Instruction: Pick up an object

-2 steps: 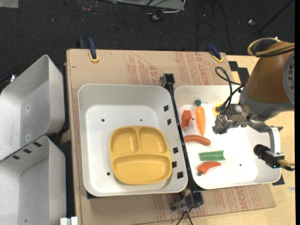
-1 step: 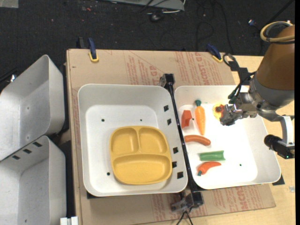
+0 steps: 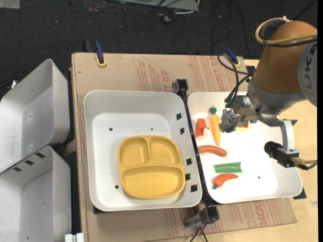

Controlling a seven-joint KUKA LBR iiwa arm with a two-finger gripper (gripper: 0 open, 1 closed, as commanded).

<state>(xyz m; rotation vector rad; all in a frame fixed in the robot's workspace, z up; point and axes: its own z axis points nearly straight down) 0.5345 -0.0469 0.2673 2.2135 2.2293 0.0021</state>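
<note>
Orange carrot point(image 3: 215, 128), right bin point(image 3: 282, 188), lying just beside the gripper point(image 3: 228, 121); finger spread cannot be told. Nearby: red pieces, green strip point(image 3: 228, 167). Advice: centre over one item, clear of neighbours, before closing.

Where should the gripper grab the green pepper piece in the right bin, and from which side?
Take the green pepper piece across its short width at mid-length, coming straight down from above. It lies flat, long axis roughly left-right, with bare bin floor above it. The red chili lies close below, so I would keep the fingers narrow.
</note>
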